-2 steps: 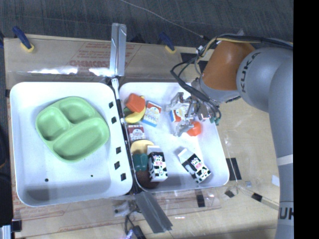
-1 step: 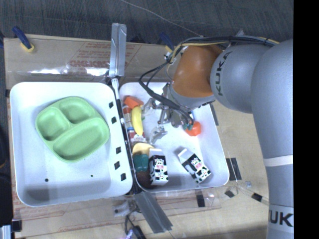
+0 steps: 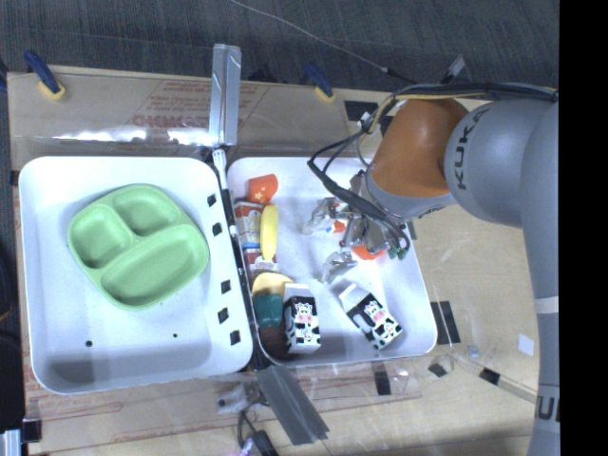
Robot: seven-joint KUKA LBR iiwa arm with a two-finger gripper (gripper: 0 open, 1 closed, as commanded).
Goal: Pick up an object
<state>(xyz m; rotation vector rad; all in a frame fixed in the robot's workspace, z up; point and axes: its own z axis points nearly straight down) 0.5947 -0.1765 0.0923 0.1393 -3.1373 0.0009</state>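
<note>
- hand (image 3: 347,240): metal fingers low in the right bin (image 3: 413,293), spread apart, clamped on nothing; an orange object (image 3: 372,248) lies partly hidden just beside them.
- two cow-print cartons (image 3: 303,323), boxy, black-and-white, near the bin's front edge.
- banana (image 3: 269,233), yellow, smooth, along the left wall.
- left bin (image 3: 43,283): pale green divided plate (image 3: 139,244), glossy plastic, three compartments.

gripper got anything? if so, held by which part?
Cannot tell. The end effector is down in the right bin, with something orange-red right at it, but the view doesn't show whether that item sits between the fingers or just lies beneath.
</note>
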